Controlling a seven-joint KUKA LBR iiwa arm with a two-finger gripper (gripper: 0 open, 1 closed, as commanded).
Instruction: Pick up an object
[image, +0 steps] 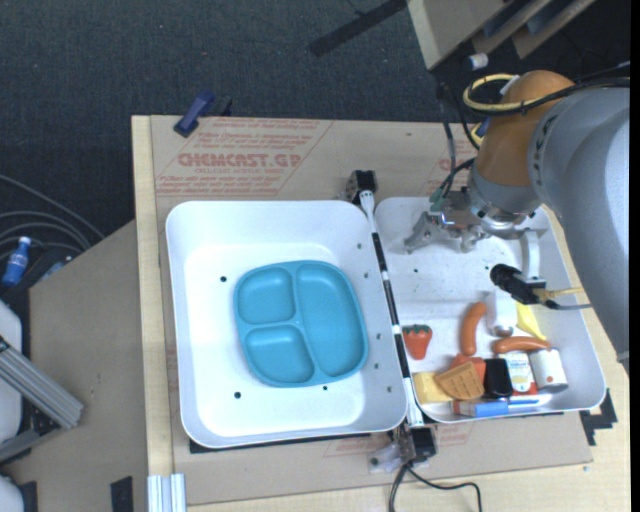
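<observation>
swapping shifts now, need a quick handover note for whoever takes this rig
Gripper: over the far end of the right bin, nothing seen between its fingers.
Objects: heaped at the near end of the right bin: strawberry toy, two sausages, a cracker and other small items.
Left bin: holds the blue divided plate.
Done: nothing picked yet.
Left: bring the gripper to the heap, grasp one object, lift.

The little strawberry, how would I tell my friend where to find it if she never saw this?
Look at the right white bin, the one crowded with toy food. Go to its left wall, about halfway down, next to the divider between the two bins. The strawberry sits there a little apart from the pile, left of the orange hot dog: small, red, with a green leafy top.
</observation>
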